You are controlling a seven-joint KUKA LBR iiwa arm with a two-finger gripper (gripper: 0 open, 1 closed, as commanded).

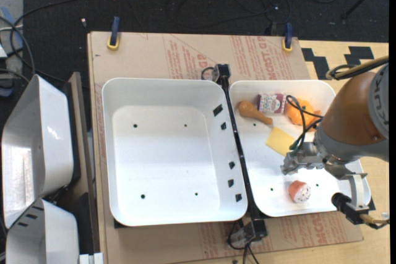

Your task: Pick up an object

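The bench (185, 52), a cardboard-topped board held by yellow clamps at its far edge, carries two shallow white bins pushed together so their rims meet along a dark seam. The left bin (167, 151) has a bare white floor marked with small dark dots. The right bin (272, 198) holds all the loose things, so any pick has to happen there. The arm (352, 117) reaches in from the right, its orange band above the wrist, and hangs over the right bin's middle. Its pincer (301, 161) points down into the bin, just above and apart from the objects; whether it is spread or pressed together cannot be told from this angle, and nothing is seen caught in it. A yellow block (279, 140) lies just beside the pincer. Farther back lie a brown wooden piece (252, 111), a small labelled bottle (271, 102) and an orange item (296, 109). Nearest the front rim sits a small red-and-white ball (299, 192), just below the pincer, probably the likeliest target.
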